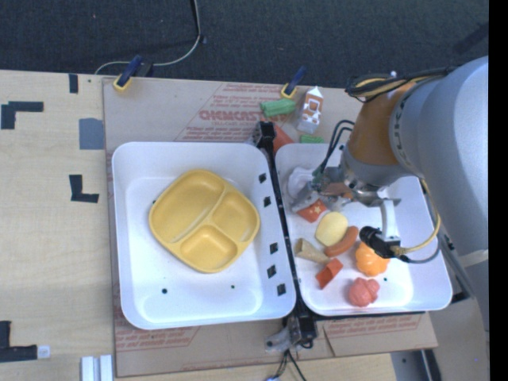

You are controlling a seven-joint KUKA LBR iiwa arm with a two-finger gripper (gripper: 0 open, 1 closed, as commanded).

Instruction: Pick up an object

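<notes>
My gripper is low over the upper left part of the right bin, just above a small red-orange piece. Below it lie a pale yellow round fruit, a reddish sausage, an orange, a pink-red lump, a red wedge and a tan piece. The grey arm with its orange band covers the bin's upper right part.
The left bin holds a yellow divided tray. Behind the bins, on the cardboard, stand a small milk carton, a green piece and an orange-red item. A black cable loops near the orange.
</notes>
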